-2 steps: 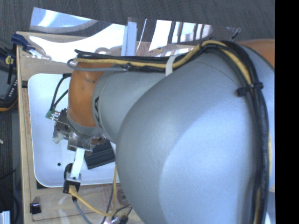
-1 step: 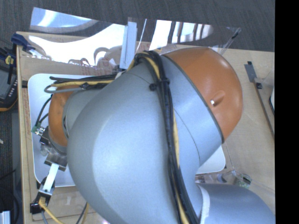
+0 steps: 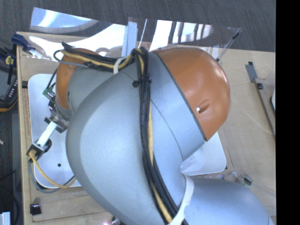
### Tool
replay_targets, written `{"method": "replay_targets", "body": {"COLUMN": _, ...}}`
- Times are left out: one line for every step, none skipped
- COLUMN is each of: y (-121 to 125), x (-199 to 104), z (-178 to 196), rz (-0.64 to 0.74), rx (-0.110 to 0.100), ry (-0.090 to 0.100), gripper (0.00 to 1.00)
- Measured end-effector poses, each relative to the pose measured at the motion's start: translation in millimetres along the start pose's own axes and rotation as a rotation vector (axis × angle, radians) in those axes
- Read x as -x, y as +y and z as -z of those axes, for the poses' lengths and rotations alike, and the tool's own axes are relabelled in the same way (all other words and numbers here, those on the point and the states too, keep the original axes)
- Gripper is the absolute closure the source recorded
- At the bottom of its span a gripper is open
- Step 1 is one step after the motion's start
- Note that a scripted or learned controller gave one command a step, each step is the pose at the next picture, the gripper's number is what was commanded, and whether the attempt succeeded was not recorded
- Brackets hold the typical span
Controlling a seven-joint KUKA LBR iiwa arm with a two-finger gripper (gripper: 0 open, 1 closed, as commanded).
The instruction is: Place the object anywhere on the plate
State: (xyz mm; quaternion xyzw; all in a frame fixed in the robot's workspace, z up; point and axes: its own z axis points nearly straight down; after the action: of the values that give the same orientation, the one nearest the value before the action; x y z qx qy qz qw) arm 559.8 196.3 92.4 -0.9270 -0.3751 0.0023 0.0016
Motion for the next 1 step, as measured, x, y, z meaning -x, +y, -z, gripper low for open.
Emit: {"method": "replay_targets", "body": {"y": -51.1, "x": 20.7, "z": -2.6, "rz": 0.063, "rx": -0.002, "ry": -0.003, "gripper": 0.00}}
